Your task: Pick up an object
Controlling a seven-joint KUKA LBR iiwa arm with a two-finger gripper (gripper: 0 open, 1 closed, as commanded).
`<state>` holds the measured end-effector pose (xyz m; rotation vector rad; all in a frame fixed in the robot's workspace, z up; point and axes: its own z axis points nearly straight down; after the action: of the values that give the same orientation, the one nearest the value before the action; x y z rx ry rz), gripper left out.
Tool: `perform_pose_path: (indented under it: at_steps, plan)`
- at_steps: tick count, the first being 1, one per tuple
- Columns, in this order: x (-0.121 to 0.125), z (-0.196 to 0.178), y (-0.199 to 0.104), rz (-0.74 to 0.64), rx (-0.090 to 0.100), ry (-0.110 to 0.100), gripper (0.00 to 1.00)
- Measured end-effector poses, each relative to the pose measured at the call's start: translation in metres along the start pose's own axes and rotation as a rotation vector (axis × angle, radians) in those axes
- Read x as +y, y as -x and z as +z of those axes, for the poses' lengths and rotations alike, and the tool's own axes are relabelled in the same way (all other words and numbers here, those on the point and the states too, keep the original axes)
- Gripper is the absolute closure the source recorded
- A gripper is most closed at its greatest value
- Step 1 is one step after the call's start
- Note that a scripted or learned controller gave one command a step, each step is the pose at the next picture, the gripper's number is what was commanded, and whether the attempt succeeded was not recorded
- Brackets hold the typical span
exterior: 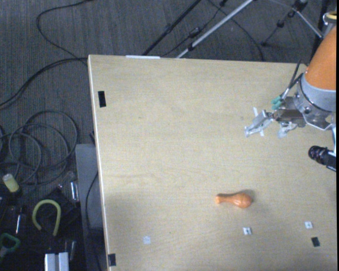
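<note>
Arm in from 3 o'clock, orange band at the frame edge, grey wrist below it. Claw (259, 123) points toward 9 o'clock, fingers (254, 130) spread apart, nothing between them.

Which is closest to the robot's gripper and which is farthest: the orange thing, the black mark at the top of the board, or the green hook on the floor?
From the gripper, in the camera view:
1. The orange thing, lying on the board below the gripper.
2. The black mark, near the board's upper left corner.
3. The green hook, on the floor off the board's left edge, farthest away.
</note>
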<state>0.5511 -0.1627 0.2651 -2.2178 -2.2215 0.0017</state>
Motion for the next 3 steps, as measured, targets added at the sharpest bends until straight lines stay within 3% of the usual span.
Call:
perform_pose_path:
  at_steps: [1, 2, 3]
  plan:
    - [0.061, 0.063, 0.001, 0.013, -0.003, 0.0, 0.0]
    - [0.089, 0.106, 0.039, -0.09, -0.005, 0.001, 0.0]
    - [0.117, 0.181, 0.061, -0.201, -0.006, 0.0, 0.0]
